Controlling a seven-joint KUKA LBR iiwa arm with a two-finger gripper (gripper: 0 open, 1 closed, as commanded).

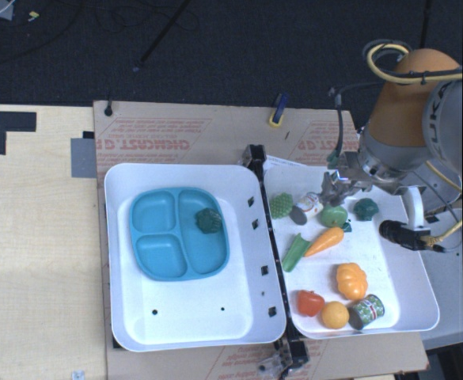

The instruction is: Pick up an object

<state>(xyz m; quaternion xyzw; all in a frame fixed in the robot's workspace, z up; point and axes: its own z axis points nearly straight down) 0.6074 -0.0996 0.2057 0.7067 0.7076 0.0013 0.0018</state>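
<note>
Arm enters from the right, orange band uppermost; wrist angled down-left; claw (335, 190) lowered, pointing downward.

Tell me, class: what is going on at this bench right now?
A grey and orange robot arm reaches in from the right, its gripper low over the right bin, just above a green toy beside the carrot. Nothing is visibly lifted. The left bin holds a blue tray with one dark green piece.
</note>
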